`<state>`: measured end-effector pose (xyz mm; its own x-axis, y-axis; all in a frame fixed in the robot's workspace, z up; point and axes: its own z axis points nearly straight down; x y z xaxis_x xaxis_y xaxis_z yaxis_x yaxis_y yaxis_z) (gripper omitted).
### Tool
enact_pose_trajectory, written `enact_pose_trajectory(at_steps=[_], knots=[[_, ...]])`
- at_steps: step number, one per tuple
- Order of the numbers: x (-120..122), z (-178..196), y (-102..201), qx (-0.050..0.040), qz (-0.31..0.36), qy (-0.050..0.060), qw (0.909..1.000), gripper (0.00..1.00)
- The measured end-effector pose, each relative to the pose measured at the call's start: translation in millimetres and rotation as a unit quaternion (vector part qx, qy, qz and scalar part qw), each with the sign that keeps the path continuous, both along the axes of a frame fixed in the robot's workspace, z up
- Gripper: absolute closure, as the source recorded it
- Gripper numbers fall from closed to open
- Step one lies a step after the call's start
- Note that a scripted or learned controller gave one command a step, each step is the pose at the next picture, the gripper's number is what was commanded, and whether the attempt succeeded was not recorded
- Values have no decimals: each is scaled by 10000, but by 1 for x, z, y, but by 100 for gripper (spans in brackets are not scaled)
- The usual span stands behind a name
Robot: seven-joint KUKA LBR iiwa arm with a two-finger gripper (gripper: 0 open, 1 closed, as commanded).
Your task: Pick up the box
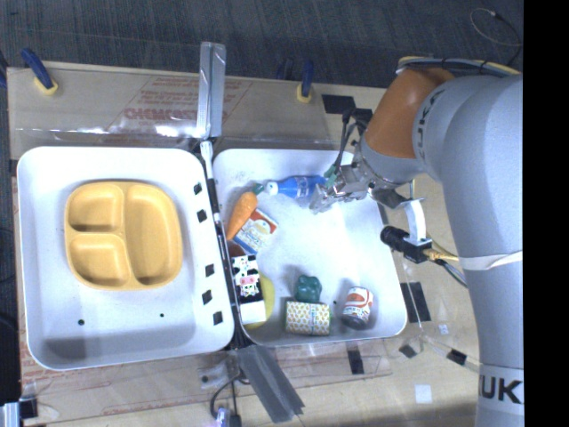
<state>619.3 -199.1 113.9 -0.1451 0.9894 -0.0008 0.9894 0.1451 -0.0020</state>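
Three box-like things lie in the right bin (pixel 378 265). A small orange and white carton (pixel 254 236) rests near the left wall, under a carrot (pixel 241 213). Below it lies a black and white cow-print carton (pixel 247 284). A yellow patterned box (pixel 308 318) sits by the front wall. My gripper (pixel 331 191) hangs low over the bin's back part, right at the right end of a blue bottle (pixel 293 186). It is apart from all three boxes, and I see nothing of them in it.
A green toy (pixel 308 287) and a small red and white can (pixel 357 306) lie near the yellow box. The left bin (pixel 36 265) holds a yellow divided plate (pixel 124 234). The arm's grey body covers the bench right of the bins.
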Motion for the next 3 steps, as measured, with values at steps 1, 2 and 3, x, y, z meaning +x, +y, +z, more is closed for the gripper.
enact_pose_trajectory(at_steps=[1,2,3], knots=[[13,-22,61,12,-1721,16,9851,100],[13,-22,61,11,-1723,17,9850,0],[14,-12,62,15,-1692,26,9856,100]])
